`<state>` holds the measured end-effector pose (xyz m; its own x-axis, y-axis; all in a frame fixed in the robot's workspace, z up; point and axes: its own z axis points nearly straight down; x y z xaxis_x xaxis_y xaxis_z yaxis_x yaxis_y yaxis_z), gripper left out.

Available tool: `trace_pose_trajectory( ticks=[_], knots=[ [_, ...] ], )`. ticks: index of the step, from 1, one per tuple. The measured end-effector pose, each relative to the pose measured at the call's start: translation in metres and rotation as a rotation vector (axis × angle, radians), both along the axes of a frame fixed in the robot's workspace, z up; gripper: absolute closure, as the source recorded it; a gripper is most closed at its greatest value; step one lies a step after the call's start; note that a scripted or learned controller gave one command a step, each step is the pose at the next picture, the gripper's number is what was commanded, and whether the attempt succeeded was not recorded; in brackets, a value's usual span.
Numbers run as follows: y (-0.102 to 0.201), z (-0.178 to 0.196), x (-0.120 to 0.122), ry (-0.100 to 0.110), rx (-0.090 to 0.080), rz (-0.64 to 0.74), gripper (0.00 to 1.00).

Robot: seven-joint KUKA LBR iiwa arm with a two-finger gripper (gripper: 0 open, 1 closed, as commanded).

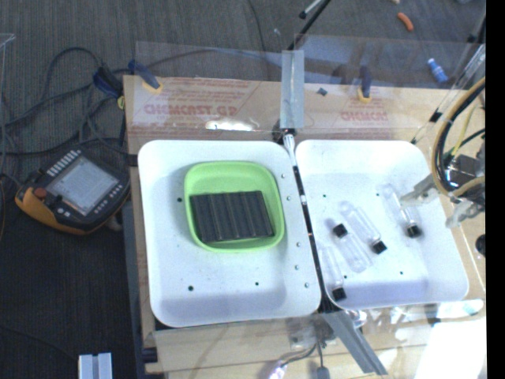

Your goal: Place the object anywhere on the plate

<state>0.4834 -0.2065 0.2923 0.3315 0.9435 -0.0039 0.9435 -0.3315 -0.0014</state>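
A green plate (pixel 230 173) lies in the left white bin (pixel 170 283). A dark ridged rectangular block (pixel 233 217) rests flat on it, a little toward the near side. In the right white bin (pixel 355 160) lie several clear tubes with black caps, such as the middle one (pixel 359 229) and another (pixel 401 212) further right. My gripper (pixel 427 212) comes in at the right edge over the right bin. Its two pale fingers (pixel 418 190) stand apart, open, with nothing between them, just above the rightmost tube's black cap (pixel 412 230).
Yellow and black cables (pixel 454 144) hang around the wrist at the right edge. A metal divider (pixel 293 93) runs back from between the bins. A teach pendant (pixel 75 192) lies on the floor to the left. Another clear tube (pixel 334 275) lies by the right bin's near-left wall.
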Motion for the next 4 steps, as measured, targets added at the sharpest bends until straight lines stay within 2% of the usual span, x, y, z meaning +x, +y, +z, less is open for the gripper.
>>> trace_pose_trajectory(
  ticks=[1,2,3,4],
  knots=[
    [0.005,0.142,0.061,-0.002,-0.001,-0.128,0.0],
    [-0.003,-0.001,0.048,0.001,0.001,-0.189,0.0],
    [-0.003,0.065,0.035,-0.001,-0.001,-0.343,0.0],
    [0.006,-0.063,-0.001,0.002,0.002,-0.533,0.0]
  ],
)
